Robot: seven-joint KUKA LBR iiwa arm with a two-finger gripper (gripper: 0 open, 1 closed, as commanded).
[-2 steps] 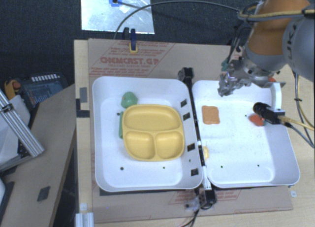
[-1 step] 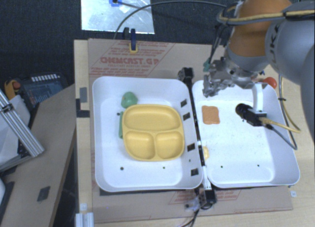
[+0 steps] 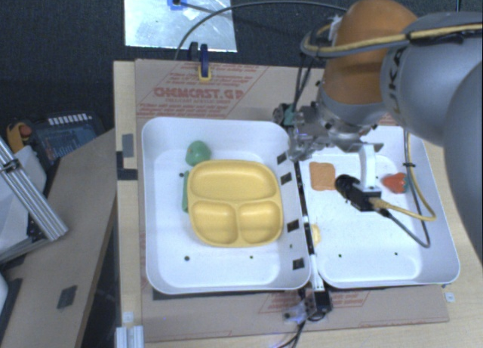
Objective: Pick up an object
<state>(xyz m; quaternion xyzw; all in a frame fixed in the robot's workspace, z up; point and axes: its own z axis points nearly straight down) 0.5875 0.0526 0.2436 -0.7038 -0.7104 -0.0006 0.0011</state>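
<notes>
My gripper [image 3: 303, 145] hangs over the far end of the divider between the two bins, under the orange wrist band. Just in front of it and to the right, an orange square piece [image 3: 322, 177] lies flat in the right bin [image 3: 377, 260]. A red-orange piece [image 3: 394, 183] rests farther right in the same bin, partly behind a yellow cable. A small yellow piece [image 3: 315, 234] sits by the right bin's left wall. In the left bin [image 3: 162, 263] a yellow divided tray [image 3: 234, 203] lies with a green object [image 3: 195, 155] at its far left corner.
The grey arm covers the right bin's far right corner. A blue and yellow clamp [image 3: 203, 61] stands on the cardboard behind the left bin. A metal rail [image 3: 26, 195] and a dark device [image 3: 64, 137] lie off the bench to the left.
</notes>
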